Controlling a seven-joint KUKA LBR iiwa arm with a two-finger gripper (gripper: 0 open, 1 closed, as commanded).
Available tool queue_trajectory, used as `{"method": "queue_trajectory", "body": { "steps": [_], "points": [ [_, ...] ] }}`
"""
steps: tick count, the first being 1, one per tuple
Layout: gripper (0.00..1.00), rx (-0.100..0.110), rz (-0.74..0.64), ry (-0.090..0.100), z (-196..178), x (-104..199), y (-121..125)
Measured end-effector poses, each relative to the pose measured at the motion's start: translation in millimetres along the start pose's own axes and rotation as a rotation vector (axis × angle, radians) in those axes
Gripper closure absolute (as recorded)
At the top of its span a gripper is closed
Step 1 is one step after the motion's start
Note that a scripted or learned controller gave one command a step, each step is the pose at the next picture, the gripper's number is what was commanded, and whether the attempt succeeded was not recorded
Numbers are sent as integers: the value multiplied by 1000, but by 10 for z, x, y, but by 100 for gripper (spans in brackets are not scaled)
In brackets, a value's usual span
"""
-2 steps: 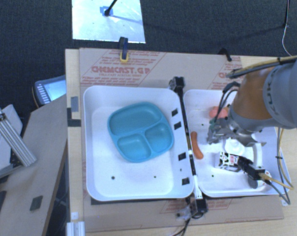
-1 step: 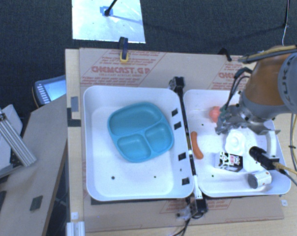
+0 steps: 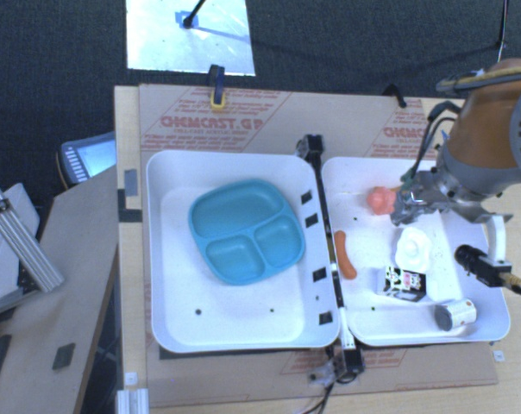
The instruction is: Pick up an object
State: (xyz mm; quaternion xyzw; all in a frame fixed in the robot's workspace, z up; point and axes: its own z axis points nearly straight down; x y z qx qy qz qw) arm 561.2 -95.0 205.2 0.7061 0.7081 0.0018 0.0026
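My gripper (image 3: 406, 211) hangs low over the right bin (image 3: 364, 330), near its back middle. Just left of it lies a pink rounded object (image 3: 381, 199), close to the gripper or touching it. A white round object (image 3: 413, 250) rests directly in front of the gripper. Further forward lies a small black-and-white carton (image 3: 404, 282). An orange sausage-shaped piece (image 3: 345, 255) lies by the bin's left wall. A grey-and-white cylinder (image 3: 455, 314) sits in the front right corner. The grey wrist hides the bin floor behind the gripper.
The left bin (image 3: 170, 317) holds a blue divided plate (image 3: 246, 229) at its middle. A black divider (image 3: 323, 231) runs between the two bins. The arm with its orange band (image 3: 493, 119) covers the right bin's back right corner.
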Motion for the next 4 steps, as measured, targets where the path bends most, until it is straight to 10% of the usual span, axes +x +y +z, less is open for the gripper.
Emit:
{"method": "queue_trajectory", "body": {
  "steps": [1, 4],
  "points": [
    [100, -1, -1, 0, -499, -3, 22],
    [100, 4, -8, 4, -406, 1581, -85]
  ]
}}
